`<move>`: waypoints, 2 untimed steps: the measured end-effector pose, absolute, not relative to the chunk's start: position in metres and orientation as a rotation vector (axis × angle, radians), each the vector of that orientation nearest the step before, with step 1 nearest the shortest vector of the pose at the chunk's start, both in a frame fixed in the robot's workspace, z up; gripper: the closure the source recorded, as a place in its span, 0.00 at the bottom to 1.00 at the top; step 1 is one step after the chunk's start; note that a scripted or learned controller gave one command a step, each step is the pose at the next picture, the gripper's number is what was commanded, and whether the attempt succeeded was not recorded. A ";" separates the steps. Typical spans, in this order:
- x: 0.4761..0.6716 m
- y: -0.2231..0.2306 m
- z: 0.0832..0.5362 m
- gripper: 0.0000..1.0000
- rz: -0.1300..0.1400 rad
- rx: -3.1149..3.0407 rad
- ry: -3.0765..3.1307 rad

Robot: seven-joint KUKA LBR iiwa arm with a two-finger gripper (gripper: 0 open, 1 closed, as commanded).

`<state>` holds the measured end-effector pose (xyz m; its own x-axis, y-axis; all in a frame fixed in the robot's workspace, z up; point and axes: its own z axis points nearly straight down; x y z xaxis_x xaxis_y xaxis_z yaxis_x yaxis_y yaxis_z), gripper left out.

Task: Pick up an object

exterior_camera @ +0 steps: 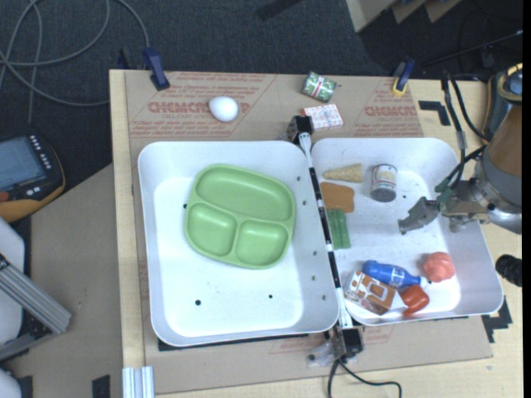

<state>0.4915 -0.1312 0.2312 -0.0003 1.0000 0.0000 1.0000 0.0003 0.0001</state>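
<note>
A robotics lab: a cardboard-covered worktop [249, 106] clamped with blue clips [154, 67], two white bins [166, 305] of toy food, loose cables [58, 23] on dark carpet, aluminium framing [33, 293].

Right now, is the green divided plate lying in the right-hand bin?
No. The green divided plate lies in the left bin, apart from the small items in the right bin.

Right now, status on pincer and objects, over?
Pincer low over right white bin, nothing gripped. Nearest: small silver can, round orange-pink ball. Path clear.
</note>
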 end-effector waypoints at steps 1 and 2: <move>0.508 -0.207 0.085 0.00 0.001 2.220 2.222; 0.479 -0.202 0.084 0.00 0.000 2.223 2.221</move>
<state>0.4790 -0.2017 0.0845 0.0009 1.0000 0.0003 1.0000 -0.0009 -0.0003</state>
